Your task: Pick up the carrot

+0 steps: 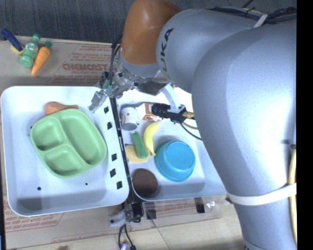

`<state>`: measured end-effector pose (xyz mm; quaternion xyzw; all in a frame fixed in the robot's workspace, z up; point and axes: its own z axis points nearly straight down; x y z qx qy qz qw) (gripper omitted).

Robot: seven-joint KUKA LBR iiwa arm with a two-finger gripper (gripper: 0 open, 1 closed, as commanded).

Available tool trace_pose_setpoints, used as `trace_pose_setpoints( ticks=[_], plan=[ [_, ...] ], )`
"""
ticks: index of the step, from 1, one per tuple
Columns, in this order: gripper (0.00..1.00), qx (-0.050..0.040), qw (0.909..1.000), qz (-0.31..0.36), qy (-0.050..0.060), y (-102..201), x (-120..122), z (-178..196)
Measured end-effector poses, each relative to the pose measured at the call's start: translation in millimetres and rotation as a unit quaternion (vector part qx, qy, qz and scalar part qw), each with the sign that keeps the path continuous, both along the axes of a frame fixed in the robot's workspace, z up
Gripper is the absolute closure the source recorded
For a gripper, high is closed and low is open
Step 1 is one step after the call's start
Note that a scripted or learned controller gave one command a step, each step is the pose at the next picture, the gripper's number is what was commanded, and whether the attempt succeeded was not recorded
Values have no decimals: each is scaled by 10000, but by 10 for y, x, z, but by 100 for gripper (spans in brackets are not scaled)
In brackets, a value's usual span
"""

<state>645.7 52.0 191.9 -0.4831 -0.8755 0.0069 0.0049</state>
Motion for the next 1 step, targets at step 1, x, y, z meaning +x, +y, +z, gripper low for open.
trace_pose_setpoints(
  ticks=[1],
  plan=[
    [0,17,10000,16,-58,25,26,61]
  ],
)
